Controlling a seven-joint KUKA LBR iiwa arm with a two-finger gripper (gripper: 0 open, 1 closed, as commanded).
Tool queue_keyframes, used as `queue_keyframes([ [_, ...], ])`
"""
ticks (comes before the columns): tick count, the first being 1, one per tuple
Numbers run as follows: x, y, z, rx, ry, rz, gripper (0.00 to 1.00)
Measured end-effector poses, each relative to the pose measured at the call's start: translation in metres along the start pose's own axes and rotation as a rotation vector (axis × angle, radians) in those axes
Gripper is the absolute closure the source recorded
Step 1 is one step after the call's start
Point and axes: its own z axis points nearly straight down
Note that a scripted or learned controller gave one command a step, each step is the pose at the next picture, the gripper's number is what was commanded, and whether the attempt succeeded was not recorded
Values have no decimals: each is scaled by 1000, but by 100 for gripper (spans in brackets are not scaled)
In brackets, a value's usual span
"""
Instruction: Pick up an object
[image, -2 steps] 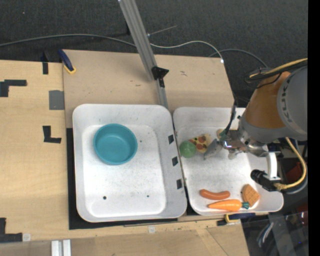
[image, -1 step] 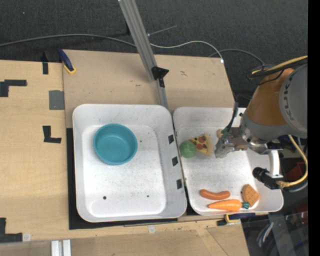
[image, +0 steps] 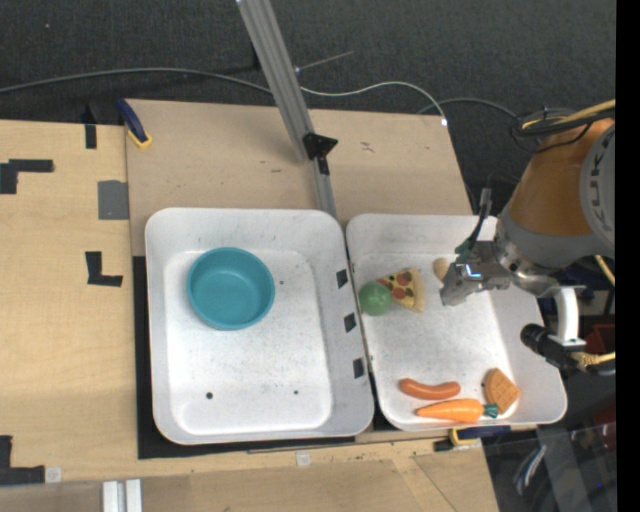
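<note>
Light is even and fairly bright, falling from above, so shadows are short and soft. The white bins (image: 250, 225) come close to washing out, with little surface detail beyond dark speckles. The picture is low in resolution and mildly soft throughout; small items look smeared. The dark floor (image: 100, 45) around the bench (image: 60, 330) stays dim.

Desk (image: 60, 330) surface is pale wood, marked with black tape pieces (image: 98, 268) and one grey patch (image: 113, 199). A brown board (image: 230, 160) lies on it. Dark carpet floor (image: 420, 45) behind, crossed by thin cables (image: 150, 72). A metal pole (image: 280, 75) slants overhead.
</note>
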Motion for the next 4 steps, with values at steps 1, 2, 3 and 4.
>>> queue_keyframes([
  [1,-1,0,-42,-1,-1,0,100],
  [2,-1,1,-62,1,0,0,100],
  [3,43,-10,-53,6,1,-3,100],
  [4,100,-6,-54,4,2,-6,100],
])
